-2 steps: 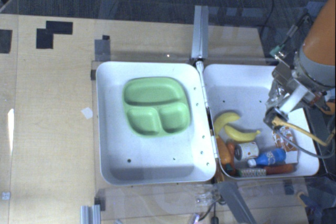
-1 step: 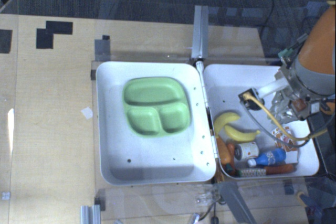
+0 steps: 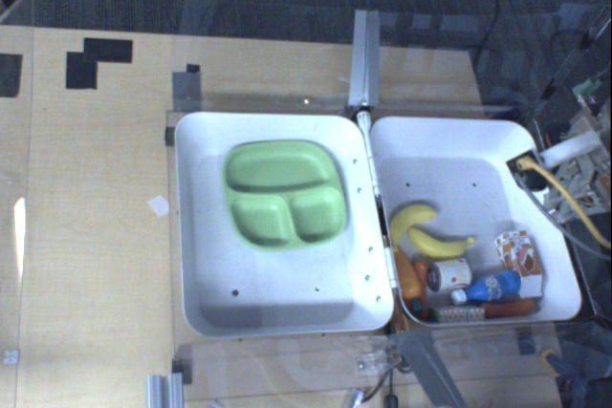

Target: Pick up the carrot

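Bench: pale wood, dark carpet beyond at 12 o'clock, two white bins side by side on top.
Left bin [image 3: 201, 301]: holds a green divided tray [image 3: 285, 193] lying flat near its middle.
Right bin [image 3: 459, 158]: bare across its 12 o'clock half, with everything crowded toward 6 o'clock.
Carrot [image 3: 409, 280]: orange, lying against the right bin's wall at about 7 o'clock, beside the divider between the bins; resting on the floor of the bin, not lifted.
Banana [image 3: 427, 232]: yellow, curved, just at 12 to 1 o'clock of the carrot, close enough to touch or nearly so.
Can [image 3: 448, 276]: on its side, just at 3 o'clock of the carrot.
Blue bottle [image 3: 490, 288]: lying down, at 3 o'clock of the can.
Carton [image 3: 518, 253]: small, printed, at 1 o'clock of the bottle.
Red stick [image 3: 502, 308]: long and thin along the bin's 6 o'clock wall; too small to name.
Right rim: pale and dark hardware with a yellow cable [image 3: 559, 191] at 3 o'clock of the right bin, well apart from the carrot.
Jaws: cannot tell whether open or closed; nothing seen clamped on the carrot.
Progress: nothing done as judged from this layout; approach, descent, grasp and lift all left.
Risk, as a judgement: tight spot between wall, banana and can, so little room for a clean grip.
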{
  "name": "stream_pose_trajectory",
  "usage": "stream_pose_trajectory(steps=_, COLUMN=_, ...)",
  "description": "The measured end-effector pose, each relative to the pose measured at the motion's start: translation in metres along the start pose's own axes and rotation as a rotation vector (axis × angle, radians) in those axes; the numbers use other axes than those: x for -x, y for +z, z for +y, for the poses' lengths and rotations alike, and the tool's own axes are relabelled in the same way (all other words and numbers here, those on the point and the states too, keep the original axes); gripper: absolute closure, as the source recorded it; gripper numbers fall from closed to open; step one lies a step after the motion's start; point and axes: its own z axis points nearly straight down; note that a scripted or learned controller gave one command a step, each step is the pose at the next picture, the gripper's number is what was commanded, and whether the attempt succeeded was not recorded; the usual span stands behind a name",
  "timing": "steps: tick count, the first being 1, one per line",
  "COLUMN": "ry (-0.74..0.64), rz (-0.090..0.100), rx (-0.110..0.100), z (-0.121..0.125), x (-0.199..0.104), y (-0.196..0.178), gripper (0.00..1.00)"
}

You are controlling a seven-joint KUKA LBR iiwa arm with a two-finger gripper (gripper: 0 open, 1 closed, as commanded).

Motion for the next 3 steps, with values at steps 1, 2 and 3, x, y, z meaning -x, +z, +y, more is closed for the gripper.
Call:
stream_pose_trajectory(steps=1, ry=-0.007, rz=0.001, rx=0.002, z=0.000, x=-0.002, y=-0.010, gripper=1.00)
stream_pose_trajectory(steps=2, ry=-0.134, rz=-0.003, rx=-0.003, z=-0.101, x=-0.053, y=0.034, gripper=1.00)
stream_pose_trajectory(steps=3, ry=0.033, rz=-0.001, rx=-0.002, z=-0.043, x=-0.012, y=0.064, gripper=1.00)
